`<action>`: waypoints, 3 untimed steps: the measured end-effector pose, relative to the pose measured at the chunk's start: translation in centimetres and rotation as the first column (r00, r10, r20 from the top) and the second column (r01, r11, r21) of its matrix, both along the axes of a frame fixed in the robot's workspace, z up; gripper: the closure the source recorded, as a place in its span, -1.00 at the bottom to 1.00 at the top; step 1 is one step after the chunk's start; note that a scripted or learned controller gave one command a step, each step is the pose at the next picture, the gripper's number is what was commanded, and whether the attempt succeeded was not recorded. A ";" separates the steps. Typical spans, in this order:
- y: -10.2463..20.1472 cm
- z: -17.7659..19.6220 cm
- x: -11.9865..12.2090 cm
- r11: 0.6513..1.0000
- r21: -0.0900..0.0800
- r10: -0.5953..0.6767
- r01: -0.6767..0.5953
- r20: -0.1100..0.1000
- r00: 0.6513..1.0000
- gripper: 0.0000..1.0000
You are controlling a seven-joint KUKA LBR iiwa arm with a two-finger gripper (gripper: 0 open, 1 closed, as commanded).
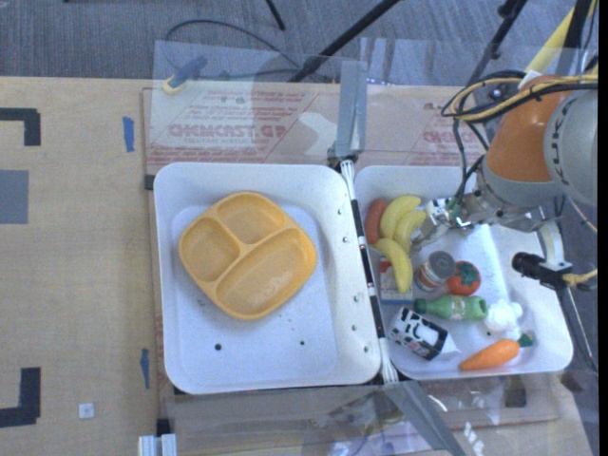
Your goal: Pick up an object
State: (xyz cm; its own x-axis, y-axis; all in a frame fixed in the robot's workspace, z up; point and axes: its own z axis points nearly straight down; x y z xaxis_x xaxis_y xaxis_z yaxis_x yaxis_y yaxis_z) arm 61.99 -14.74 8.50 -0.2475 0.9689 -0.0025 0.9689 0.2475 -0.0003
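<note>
The gripper (439,218), its state impossible to tell, hovers at three o'clock of the bananas (399,236) in the right bin (560,345).

**Pretty clearly a robotics lab**

Grey carpet at 12 o'clock crossed by black tripod legs (380,12), a plywood bench (71,255) marked with black and blue tape, loose cables (494,93) at 2 o'clock, and two white bins (180,350) stocked with toy food.
</note>
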 end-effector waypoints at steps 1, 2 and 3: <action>-1.3 -0.1 2.0 0.995 0.023 0.098 -0.097 -0.052 0.994 -1.00; -1.5 -0.2 3.0 0.990 0.027 0.142 -0.140 -0.083 0.986 -1.00; -2.3 0.6 3.1 0.990 0.004 0.140 -0.140 -0.072 0.988 1.00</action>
State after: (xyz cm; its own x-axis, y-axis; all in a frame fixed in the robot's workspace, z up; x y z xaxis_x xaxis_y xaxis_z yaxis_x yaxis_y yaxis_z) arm 65.09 -17.09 9.08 -0.3801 0.9247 0.0192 0.9222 0.3805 -0.0688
